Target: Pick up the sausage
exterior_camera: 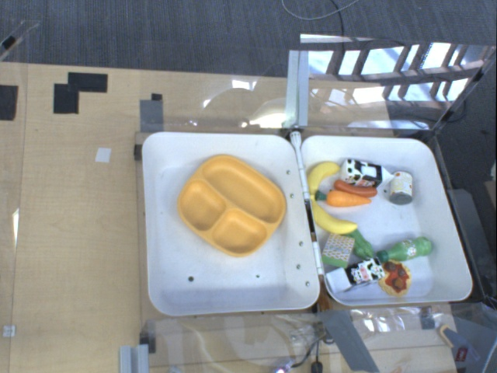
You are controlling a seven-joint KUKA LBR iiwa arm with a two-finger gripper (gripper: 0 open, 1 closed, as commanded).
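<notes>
Sausage-hunting is only just beginning, as we are judging it: nothing is being lifted yet. In the camera view we are seeing the right bin at centre right of the frame, crowded with toys. What we are taking for the sausage is the reddish-orange piece lying just above the carrot, touching the banana and the cow-print carton; we are not certain which of the two orange pieces it is. We cannot tell the gripper's state. The next move is calling for a descent into that tight cluster without nudging neighbours. The left bin is holding a yellow divided plate, both bins are resting on a pale wooden bench, and dark carpet is running along the top.
</notes>
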